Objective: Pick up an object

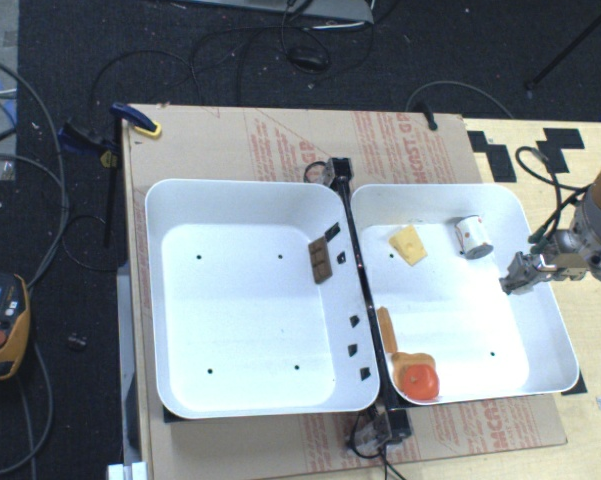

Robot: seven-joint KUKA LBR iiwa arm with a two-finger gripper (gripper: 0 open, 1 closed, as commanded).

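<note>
The right bin holds a yellow wedge-shaped block near its back, a small white cylinder to the right of it, and a wooden spoon-like piece with a red-orange ball at the front left corner. A brown rectangular block lies at the right side of the left bin. My gripper hangs over the right bin's right edge, to the right of and in front of the white cylinder, with nothing seen in it.
A black divider with clips runs between the bins. The bins rest on a cardboard sheet. Cables lie on the dark floor behind, and a blue and yellow clamp sits at the cardboard's back left corner.
</note>
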